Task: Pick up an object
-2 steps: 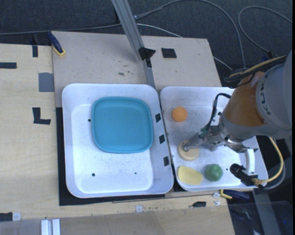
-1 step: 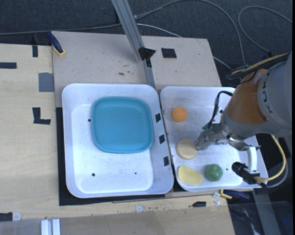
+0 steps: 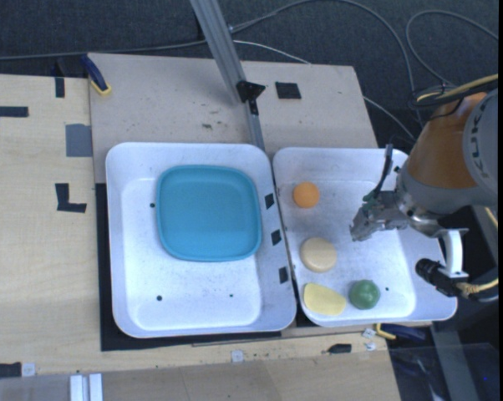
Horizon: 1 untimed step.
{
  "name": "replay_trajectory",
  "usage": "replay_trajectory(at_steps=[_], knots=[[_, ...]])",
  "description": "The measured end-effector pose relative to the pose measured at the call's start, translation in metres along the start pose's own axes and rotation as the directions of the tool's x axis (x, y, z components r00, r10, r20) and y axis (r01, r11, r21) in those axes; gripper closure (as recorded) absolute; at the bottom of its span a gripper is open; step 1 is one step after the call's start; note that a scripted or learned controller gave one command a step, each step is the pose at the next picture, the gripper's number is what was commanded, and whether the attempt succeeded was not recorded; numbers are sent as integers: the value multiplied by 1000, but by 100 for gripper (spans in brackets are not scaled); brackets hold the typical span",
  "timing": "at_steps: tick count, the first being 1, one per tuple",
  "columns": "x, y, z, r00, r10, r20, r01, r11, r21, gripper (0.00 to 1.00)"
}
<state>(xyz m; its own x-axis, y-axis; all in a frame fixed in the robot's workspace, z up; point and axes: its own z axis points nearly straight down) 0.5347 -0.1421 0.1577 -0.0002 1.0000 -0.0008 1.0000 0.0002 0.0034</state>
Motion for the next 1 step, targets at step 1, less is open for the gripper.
replay_trajectory(at_steps=[1], knots=[[-2,-1,-62,1000,0,0,0,1000,-1,100]])
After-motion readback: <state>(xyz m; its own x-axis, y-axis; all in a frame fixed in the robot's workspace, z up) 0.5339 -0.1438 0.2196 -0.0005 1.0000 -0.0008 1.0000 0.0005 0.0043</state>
